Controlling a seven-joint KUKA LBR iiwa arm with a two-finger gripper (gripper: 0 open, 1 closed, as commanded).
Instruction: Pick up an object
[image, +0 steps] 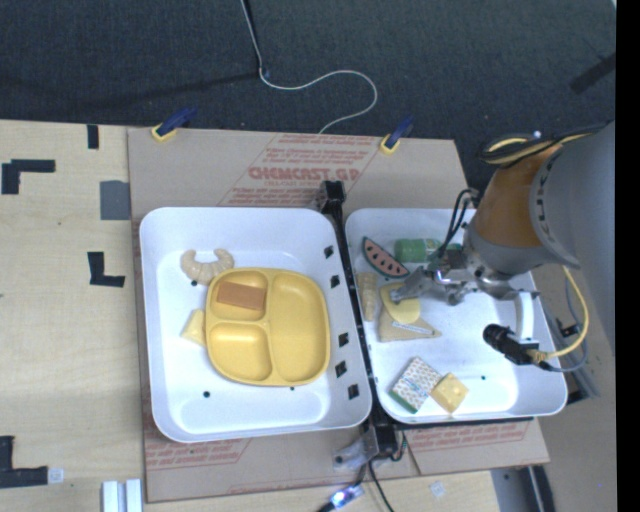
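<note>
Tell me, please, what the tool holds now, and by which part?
It cannot be told. The tool is low in the right bin, at the yellow pieces, but no thing shows between its fingers.

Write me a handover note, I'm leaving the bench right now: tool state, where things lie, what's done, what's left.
Tool: low in the right bin, over the pale yellow wedge; grip unclear.
Right bin: watermelon slice, green block, patterned packet, yellow cube.
Left bin: yellow divided plate with a brown slab, croissant beside it.
Done: no pick confirmed.
Left: grasp and lift one object.
</note>
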